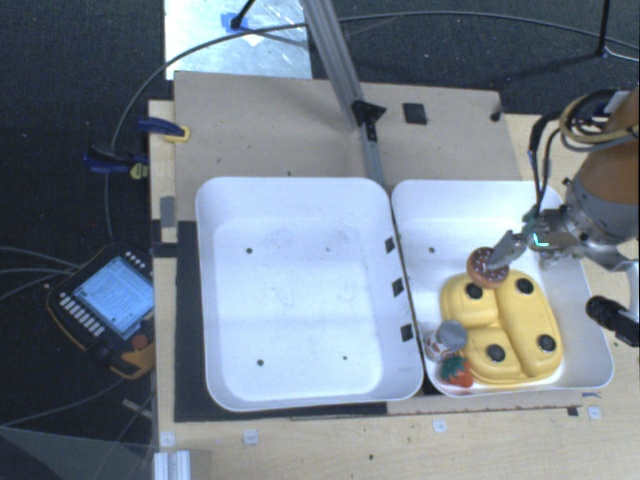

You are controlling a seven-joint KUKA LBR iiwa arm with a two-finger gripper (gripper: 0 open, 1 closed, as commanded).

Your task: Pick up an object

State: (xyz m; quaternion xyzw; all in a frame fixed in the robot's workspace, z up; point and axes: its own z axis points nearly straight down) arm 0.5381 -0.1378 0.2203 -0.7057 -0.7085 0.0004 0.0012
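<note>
No readable text, labels or numbers anywhere, lit blue screen of the orange-edged handheld pendant (112, 295) too blurred to read

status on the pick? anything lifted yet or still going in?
Done: the arm is in over the right bin, with the hand at the small round brown object on the top edge of the yellow toy.
In hand: nothing confirmed; the view does not show that object between its fingers.
Left: a confirmed grasp and the lift. The yellow toy and the small items at its left lie in the bin.
</note>
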